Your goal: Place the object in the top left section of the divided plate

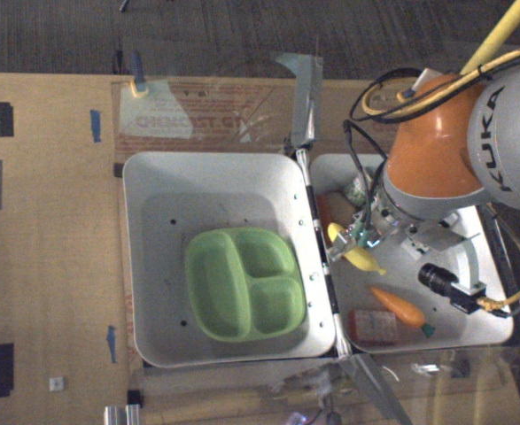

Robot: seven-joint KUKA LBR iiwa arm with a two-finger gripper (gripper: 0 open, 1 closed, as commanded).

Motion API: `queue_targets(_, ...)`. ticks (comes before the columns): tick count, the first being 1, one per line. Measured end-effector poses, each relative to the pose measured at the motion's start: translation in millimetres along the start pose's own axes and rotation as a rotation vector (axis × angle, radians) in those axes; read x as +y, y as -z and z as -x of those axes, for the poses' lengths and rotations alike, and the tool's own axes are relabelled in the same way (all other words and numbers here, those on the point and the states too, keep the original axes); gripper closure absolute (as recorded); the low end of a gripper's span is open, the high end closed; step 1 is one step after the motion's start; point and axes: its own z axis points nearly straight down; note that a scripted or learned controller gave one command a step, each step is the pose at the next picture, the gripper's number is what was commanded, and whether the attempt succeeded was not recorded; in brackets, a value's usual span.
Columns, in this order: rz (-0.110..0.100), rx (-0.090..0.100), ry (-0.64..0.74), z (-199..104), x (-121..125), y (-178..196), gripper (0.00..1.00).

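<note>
Yellow banana (355,253) just beneath gripper (359,235), in right bin (494,326) near its left wall; finger state indiscernible. Green divided plate (242,283) in left bin (153,237); orange carrot (399,307) lower right of gripper.

We see an orange carrot (399,306) lying in the right white bin (499,330) beside a flat red packet (375,326) at its near edge, while blue tape strips (95,125) mark the cardboard-covered bench (47,237) at left.
</note>
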Motion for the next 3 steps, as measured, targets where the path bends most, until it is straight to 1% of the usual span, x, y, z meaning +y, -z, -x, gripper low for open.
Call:
queue_targets(1,0.000,0.001,0.085,-33,22,-7,1.00)
queue_targets(2,0.004,-0.004,0.174,-8,45,1,1.00)
queue_targets(3,0.001,0.000,0.270,-32,0,6,1.00)
